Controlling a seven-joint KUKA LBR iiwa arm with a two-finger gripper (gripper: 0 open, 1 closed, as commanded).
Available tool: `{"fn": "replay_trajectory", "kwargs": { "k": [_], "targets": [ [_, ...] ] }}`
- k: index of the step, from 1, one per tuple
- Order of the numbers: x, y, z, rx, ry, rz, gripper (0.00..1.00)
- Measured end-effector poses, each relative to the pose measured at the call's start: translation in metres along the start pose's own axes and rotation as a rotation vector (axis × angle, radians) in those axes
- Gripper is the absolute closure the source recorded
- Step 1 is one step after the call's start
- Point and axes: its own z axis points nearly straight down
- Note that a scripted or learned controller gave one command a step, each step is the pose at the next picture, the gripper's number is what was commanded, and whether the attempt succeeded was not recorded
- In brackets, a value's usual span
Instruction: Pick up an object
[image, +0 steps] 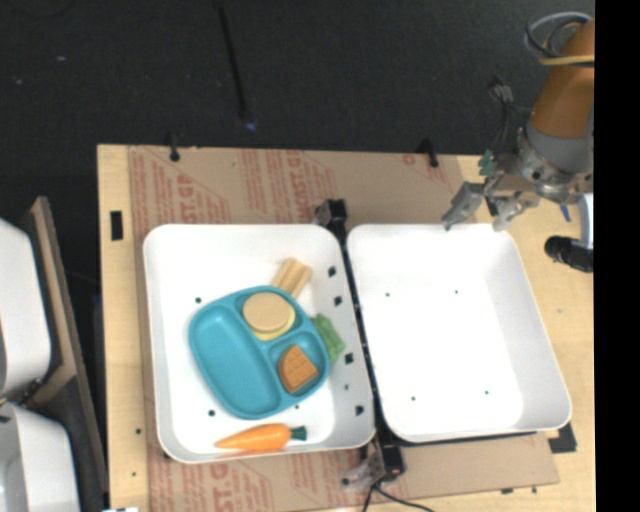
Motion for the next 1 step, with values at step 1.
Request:
{"fn": "replay_trajectory", "kwargs": {
  "k": [1],
  "targets": [
    [-0.0316, 0.0127, 0.0180, 0.002, -0.001, 0.002, 0.00]
  ]
}}
